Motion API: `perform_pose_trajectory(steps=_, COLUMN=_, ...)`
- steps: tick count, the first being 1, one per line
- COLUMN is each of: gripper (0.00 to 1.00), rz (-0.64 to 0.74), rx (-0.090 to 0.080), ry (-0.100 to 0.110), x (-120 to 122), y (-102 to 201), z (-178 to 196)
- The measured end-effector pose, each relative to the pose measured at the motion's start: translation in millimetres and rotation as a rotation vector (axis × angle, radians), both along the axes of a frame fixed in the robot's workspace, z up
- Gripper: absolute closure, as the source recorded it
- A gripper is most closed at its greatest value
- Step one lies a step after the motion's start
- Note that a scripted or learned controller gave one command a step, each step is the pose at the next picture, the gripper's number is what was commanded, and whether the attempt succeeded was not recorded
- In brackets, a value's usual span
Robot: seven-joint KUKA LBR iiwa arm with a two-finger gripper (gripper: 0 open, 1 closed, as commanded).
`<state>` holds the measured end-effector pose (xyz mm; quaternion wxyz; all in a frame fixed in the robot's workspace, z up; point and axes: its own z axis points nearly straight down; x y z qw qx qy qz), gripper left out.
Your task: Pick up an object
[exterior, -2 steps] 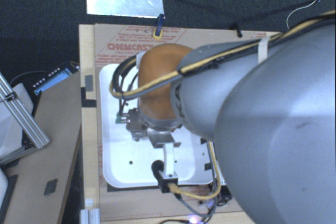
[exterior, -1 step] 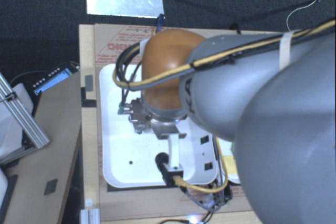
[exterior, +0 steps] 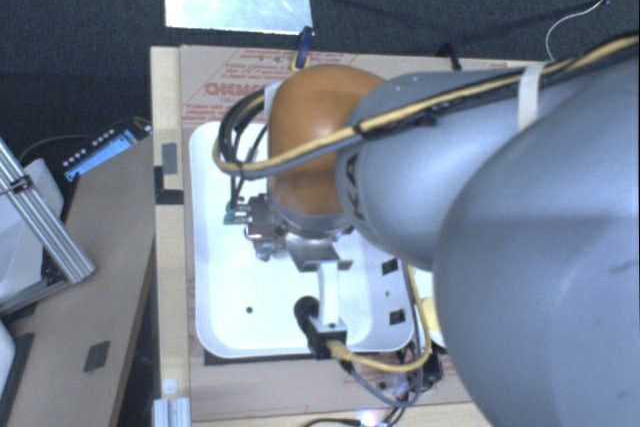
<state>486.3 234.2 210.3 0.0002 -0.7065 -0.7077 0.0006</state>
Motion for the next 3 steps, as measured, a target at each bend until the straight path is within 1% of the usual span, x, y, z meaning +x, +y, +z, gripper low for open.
perform_pose_trajectory(steps=1, gripper=1.00, rz=0.001, rx=0.004, ry=-0.015, x=81, y=0, z=91)
perform_pose_trajectory(steps=2, gripper=1.00, rz=0.004, rx=-0.001, ry=0.007, x=-4, y=0, z=46)
perform_pose_trajectory(steps=3, gripper=1.00, rz=-0.006, rx=-0.002, ry=0.000, x=1, y=-62, z=34)
